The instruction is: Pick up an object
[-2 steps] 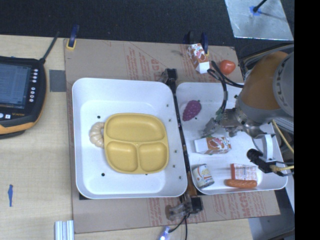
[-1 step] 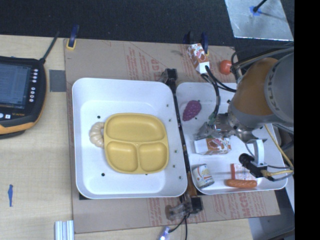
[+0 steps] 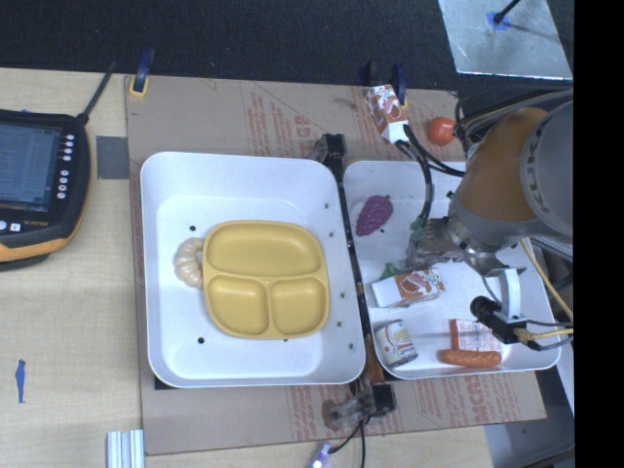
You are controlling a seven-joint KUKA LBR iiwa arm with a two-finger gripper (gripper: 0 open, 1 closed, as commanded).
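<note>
The right bin (image 3: 359, 261) holds a purple grape bunch (image 3: 373, 214), a white and red carton (image 3: 409, 287), a small can (image 3: 396, 342), a red and white box (image 3: 472, 335) and an orange sausage (image 3: 469, 358). The arm's grey body and orange band reach in from the right. My gripper (image 3: 426, 248) hangs low over the bin's middle, just above the carton and right of the grapes. A bit of green (image 3: 394, 269) shows beside the carton. The wrist hides what lies directly under the gripper.
In the left bin (image 3: 166, 349) lies a yellow divided plate (image 3: 265, 278) with a beige pastry (image 3: 187, 260) at its left. Behind the right bin sit a snack packet (image 3: 387, 108) and a red ball (image 3: 441, 130). A teach pendant (image 3: 34, 183) rests at the far left.
</note>
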